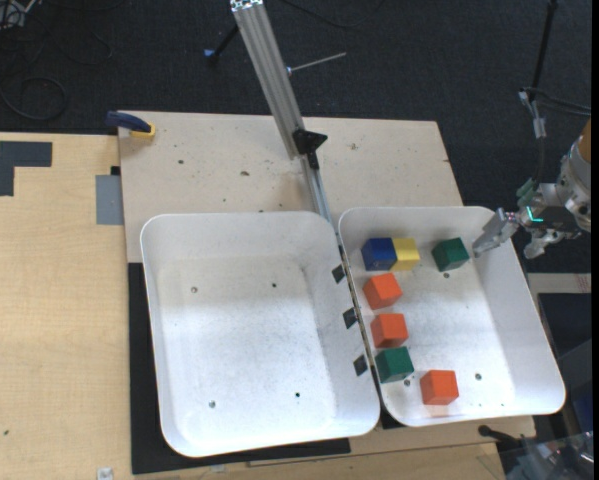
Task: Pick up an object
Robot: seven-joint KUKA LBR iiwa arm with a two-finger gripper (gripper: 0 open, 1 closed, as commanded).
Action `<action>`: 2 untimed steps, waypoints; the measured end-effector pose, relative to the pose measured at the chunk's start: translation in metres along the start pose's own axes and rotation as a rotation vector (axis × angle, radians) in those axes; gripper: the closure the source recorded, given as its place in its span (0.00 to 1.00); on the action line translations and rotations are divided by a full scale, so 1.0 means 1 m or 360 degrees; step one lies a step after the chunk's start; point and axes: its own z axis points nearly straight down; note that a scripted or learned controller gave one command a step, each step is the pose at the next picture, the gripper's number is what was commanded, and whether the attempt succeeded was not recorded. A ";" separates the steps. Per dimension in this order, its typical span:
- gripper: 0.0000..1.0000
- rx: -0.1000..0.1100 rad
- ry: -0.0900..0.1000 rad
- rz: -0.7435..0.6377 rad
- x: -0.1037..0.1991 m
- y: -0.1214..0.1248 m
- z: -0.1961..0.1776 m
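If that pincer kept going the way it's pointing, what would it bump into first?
Probably the green cube near the right bin's far edge. The pincer points left and slightly down toward it, with nothing between them, though its height above the bin is unclear.

Seven blocks are seen in the right bin (539,353): a blue block (378,253) touching a yellow block (406,253), three orange, two green (one (449,255) apart). The end effector (501,230) is held at the bin's upper right rim.
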 end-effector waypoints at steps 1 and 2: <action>0.00 0.0010 0.0003 0.0003 -0.005 -0.005 0.062; 0.00 0.0010 0.0003 0.0004 -0.015 -0.009 0.117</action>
